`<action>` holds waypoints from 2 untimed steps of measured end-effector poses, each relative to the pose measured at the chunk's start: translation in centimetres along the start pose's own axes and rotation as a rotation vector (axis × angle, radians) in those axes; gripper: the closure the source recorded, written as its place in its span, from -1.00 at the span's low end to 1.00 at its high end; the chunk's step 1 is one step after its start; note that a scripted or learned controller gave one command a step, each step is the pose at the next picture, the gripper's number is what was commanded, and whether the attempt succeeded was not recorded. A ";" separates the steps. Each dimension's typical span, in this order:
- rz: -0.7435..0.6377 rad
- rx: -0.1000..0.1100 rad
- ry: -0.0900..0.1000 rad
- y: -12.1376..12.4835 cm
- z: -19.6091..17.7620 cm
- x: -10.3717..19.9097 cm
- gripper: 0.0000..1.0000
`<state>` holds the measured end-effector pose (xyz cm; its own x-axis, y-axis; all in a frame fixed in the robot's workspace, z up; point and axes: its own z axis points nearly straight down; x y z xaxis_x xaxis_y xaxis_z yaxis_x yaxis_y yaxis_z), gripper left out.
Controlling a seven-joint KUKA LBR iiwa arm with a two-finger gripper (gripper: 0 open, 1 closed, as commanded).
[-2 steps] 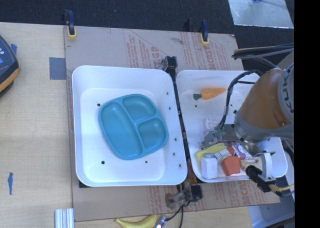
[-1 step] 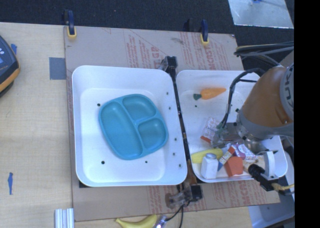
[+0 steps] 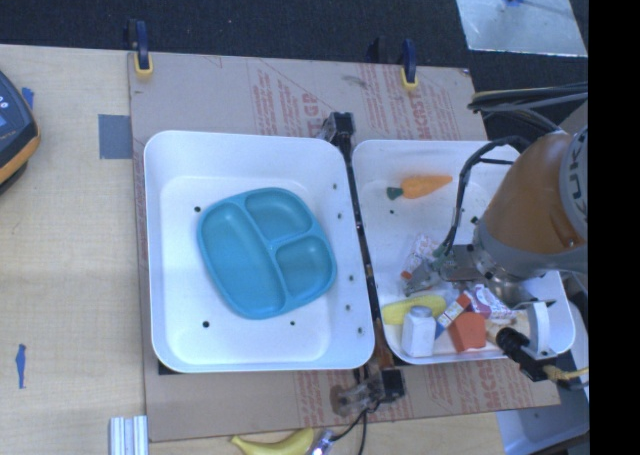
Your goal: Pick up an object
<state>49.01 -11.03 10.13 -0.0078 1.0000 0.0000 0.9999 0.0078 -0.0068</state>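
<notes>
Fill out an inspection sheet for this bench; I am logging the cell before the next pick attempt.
Surface: two white bins, the left bin and the right bin, side by side on a cardboard sheet.
Job's things: carrot, yellow piece, white bottle and orange block in the right bin.
Clutter: blue divided plate in the left bin; banana at the bench's near edge.
Tool: tool low over the right bin's pile.
Cables: black cable looping above the arm.
Surroundings: blue clamps at the cardboard's far edge.
</notes>
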 end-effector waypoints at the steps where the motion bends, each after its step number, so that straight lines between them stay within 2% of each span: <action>1: 0.002 -0.003 0.000 5.7 0.9 1.2 -1.00; 2: 0.005 -0.004 0.000 7.1 0.9 -0.2 -1.00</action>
<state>56.12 -11.13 9.16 -0.0031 1.0000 -0.0001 1.0000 0.0031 -0.0023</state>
